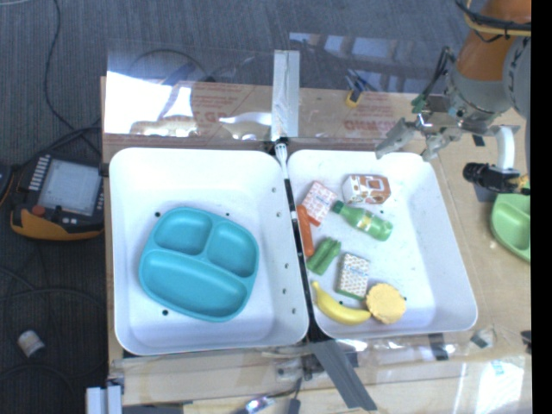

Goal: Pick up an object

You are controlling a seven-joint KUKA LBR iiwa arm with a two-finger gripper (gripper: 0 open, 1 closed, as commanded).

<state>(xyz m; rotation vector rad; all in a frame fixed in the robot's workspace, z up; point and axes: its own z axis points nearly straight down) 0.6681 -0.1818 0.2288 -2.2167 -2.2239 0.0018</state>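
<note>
The scene is bright and evenly lit, as from above. The two white bins (431,231) are almost washed out, with only soft, short shadows under the things inside. Strong glare lies on the clear panels (216,102) behind the bins and on the shiny strip (414,365) at the front. The dark floor (52,50) looks grainy. The whole picture is slightly soft.

Glossy plastic teal tray (200,264), smooth white bins (129,231)
</note>
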